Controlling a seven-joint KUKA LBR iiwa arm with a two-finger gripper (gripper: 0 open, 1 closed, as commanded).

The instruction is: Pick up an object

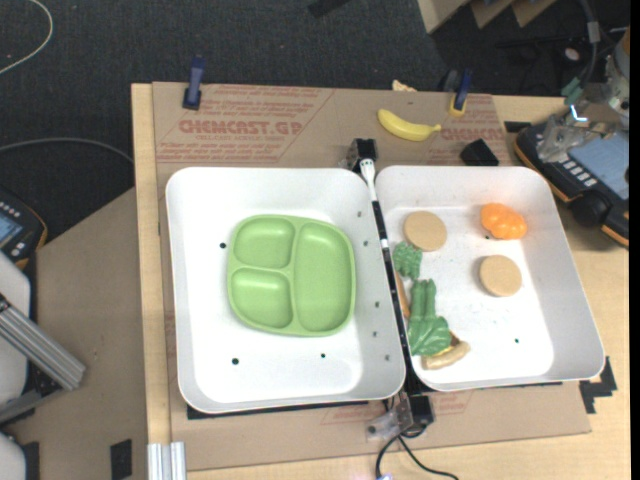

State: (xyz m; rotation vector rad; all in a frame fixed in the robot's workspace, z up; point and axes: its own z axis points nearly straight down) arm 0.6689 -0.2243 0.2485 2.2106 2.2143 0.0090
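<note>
1. Gripper state: cannot tell.
2. Bins: two white ones, touching side by side on a brown board [250, 123]. Left bin [190, 268], right bin [560, 318].
3. Left bin: one green plate [290, 273] with three compartments, lying flat about mid-bin.
4. Right bin, the pickable stuff: two tan round discs, far disc [425, 231] and near disc [500, 275], well apart from each other.
5. One orange lump [503, 221] in the far right part of that bin, near the near disc but not touching it.
6. Two green leafy pieces by the bin's left wall: small leafy piece [407, 260] just below the far disc, big leafy piece [428, 320] closer to the camera.
7. One tan-brown bit [447, 355] at the big leafy piece's lower end, partly covered by it; what it is, hard to say.
8. A thin orange strip [402, 293] between the greens and the wall, mostly hidden.
9. Outside the bins: one banana [408, 126] on the board beyond the right bin, and one small black item [478, 152] near it, too small to identify.
10. Two blue clamps on the board's far edge: left clamp [193, 83], right clamp [460, 90].
11. Dark device [580, 163] at the right, cut off by the frame edge.
</note>
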